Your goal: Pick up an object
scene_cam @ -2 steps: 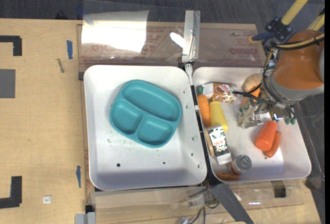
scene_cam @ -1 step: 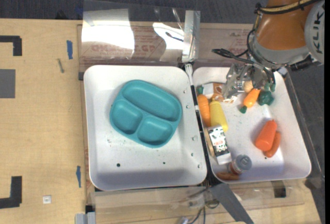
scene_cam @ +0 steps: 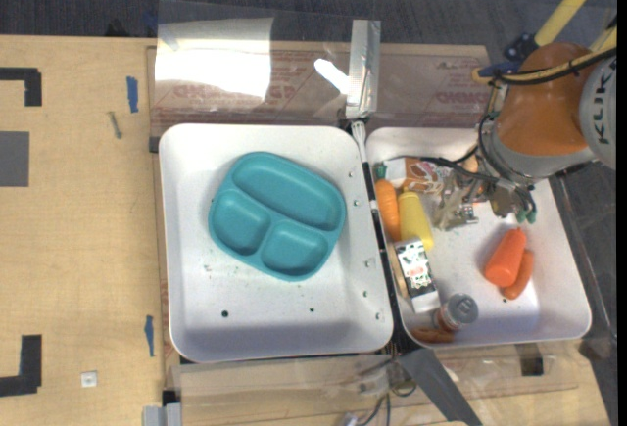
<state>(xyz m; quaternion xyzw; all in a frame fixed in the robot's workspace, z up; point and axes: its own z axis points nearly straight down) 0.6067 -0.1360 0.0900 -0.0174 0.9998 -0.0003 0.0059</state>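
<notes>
I see the gripper (scene_cam: 460, 204) low over the far part of the right bin (scene_cam: 568, 316), but its fingers are a blur of metal and cable, so I cannot tell if they are spread or pressed together. Just beside it, toward the left bin (scene_cam: 186, 316), stand an orange carrot (scene_cam: 388, 206), a yellow bottle (scene_cam: 413, 216) and a small carton (scene_cam: 417, 272). Nearer to me from the gripper lies an orange pepper (scene_cam: 506, 260), and the teal tray (scene_cam: 277, 214) rests well apart in the left bin.

arm (scene_cam: 588, 120): grey, orange band | black cables | hand (scene_cam: 468, 204): metallic, wired
</notes>
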